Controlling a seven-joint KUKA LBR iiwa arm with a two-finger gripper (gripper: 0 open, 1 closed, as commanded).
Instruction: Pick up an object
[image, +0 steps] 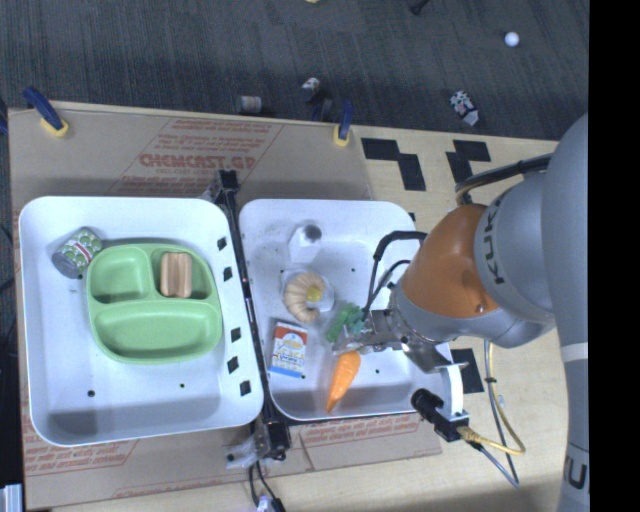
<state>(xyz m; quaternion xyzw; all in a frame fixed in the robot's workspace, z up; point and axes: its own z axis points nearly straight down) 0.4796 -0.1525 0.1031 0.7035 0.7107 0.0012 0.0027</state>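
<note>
In the right bin (385, 222) lie an orange carrot (342, 379), a small orange-and-white carton (289, 350), a cream round pastry (306, 293), a green leafy piece (345, 321) and a small grey cup (306, 237). My gripper (368, 335) hangs low over this bin, just right of the green piece and right above the carrot's top end. The orange wrist band (448, 275) covers much of it.
The left bin (40, 330) holds a green divided tray (150, 330) with a tan block (176, 274) in one compartment, and a crushed can (76, 250) beside it. A black divider strip (236, 290) runs between the bins. Clamps sit along the bench's far edge.
</note>
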